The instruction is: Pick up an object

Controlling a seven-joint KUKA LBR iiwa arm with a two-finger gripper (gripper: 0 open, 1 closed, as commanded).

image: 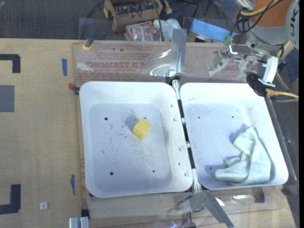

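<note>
A small yellow block [142, 128] lies near the middle of the left bin [95, 96]. A crumpled white cloth [247, 161] rests in the near right corner of the right bin [209, 99]. My gripper [219, 64] hangs beyond the back rim of the right bin, over the cardboard strip, far from both objects. It stands open with nothing between its fingers. The grey wrist and orange band [270, 6] rise behind it at the top right.
A metal divider [183, 127] joins the two bins. Cardboard [123, 63] lies behind the bins, with boxes and clutter [142, 18] further back. The wooden bench [38, 127] extends to the left. A cable [282, 95] runs off the right bin's back corner.
</note>
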